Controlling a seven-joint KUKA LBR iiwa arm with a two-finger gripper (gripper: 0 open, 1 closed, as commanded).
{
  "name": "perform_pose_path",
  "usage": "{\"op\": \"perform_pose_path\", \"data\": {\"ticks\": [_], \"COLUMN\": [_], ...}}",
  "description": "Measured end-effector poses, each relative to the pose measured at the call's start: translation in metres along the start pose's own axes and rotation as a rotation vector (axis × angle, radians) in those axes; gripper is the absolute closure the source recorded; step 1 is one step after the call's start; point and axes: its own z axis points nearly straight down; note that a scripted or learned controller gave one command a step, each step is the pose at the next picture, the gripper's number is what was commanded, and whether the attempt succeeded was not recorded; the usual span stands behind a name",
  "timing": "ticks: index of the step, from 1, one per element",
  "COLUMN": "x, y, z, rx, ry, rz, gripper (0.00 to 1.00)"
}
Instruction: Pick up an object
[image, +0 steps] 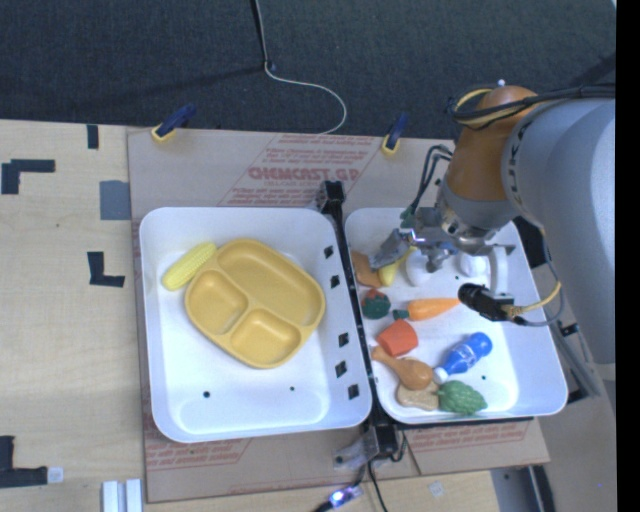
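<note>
Gripper (418, 248): low over the far end of the right bin (535, 375), hanging from the orange-banded wrist; I cannot tell whether the jaws are open or closed, and nothing shows between them.
Nearest toy: a yellow piece (387, 273) and a brown piece (366, 271) lie just under and to the bin-divider side of the jaws.
Carrot (433, 308): just past the jaws, toward the near side, lying flat and apart from its neighbours.
Red block (398, 338): further on from the jaws, beside a drumstick (408, 370).
Bottle (466, 354) and broccoli (461, 397): well beyond the jaws, at the bin's near end.
Handling: these look like small, hollow plastic play foods, so probably light, stiff and smooth enough to slip; not fragile.
Hold: the carrot's thick middle, jaws across its width, seems the safest bite; the block's flat sides would also serve.
Hidden: the wrist covers the fingertips and whatever sits right beneath them.
Unclear: the yellow and brown pieces overlap, so their shapes are hard to read.
Left bin (165, 340): holds a yellow tray (254, 301) and corn (189, 265), well away from the jaws.
</note>
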Motion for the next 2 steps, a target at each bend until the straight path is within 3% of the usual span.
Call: {"op": "perform_pose_path", "data": {"ticks": [1,2], "x": [-0.0018,-0.0008], "y": [0.0057,0.0054], "z": [0.0163,0.0076], "rx": [-0.024,-0.02], "ry": [-0.005,-0.003], "rz": [0.001,0.0], "gripper": [0.0,1.0]}}
